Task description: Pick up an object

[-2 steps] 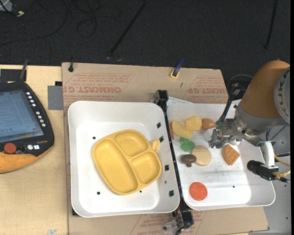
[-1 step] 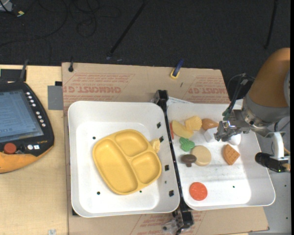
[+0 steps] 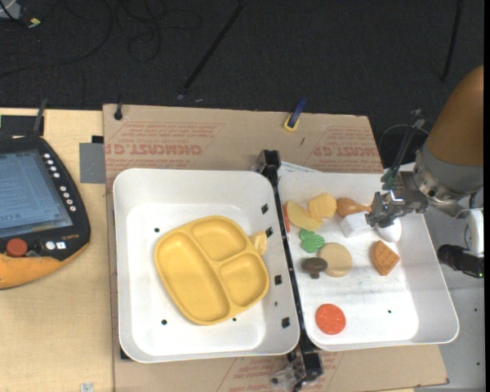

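Observation:
The right bin [image 3: 429, 317] holds several toy foods: a yellow piece [image 3: 318, 209], a green piece [image 3: 311, 240], a tan round piece [image 3: 336, 258], a brown mushroom-like piece [image 3: 314, 265], an orange wedge [image 3: 384, 258], a red disc [image 3: 331, 318] and a drumstick-like piece [image 3: 351, 207]. My gripper [image 3: 384, 212] hangs over the bin's upper right part, just right of a small white block [image 3: 353, 224] and above a white rounded piece [image 3: 387, 232]. The orange wedge lies below it.
The left bin [image 3: 139, 219] holds a yellow divided plate [image 3: 211, 268]. A teach pendant [image 3: 28, 207] lies on the bench at far left. Cardboard [image 3: 229, 137] sits under both bins. The arm's orange band [image 3: 461, 121] reaches in from the right.

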You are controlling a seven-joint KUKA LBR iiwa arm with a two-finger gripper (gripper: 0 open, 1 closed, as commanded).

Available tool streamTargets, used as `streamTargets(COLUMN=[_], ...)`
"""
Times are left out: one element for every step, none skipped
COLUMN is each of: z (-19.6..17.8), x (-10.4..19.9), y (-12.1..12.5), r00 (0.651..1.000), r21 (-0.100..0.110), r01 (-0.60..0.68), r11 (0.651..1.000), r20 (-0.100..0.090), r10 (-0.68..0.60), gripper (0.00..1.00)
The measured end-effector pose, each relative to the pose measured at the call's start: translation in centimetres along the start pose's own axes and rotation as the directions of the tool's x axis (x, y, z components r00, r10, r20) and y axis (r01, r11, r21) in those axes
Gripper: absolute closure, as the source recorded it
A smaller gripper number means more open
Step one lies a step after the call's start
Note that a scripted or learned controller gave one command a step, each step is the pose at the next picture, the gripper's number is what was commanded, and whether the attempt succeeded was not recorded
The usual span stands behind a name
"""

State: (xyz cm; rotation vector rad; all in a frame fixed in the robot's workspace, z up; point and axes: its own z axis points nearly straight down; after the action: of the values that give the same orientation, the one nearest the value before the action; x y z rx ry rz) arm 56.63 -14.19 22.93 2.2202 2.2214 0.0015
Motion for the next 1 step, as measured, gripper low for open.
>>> streamTargets(z=[-0.31], x=[4.36], y=[3.24], r00=[1.000], r21=[0.001], r01=[0.003], r11=[1.000], r20=[-0.002], r10=[-0.003], gripper=[1.00])
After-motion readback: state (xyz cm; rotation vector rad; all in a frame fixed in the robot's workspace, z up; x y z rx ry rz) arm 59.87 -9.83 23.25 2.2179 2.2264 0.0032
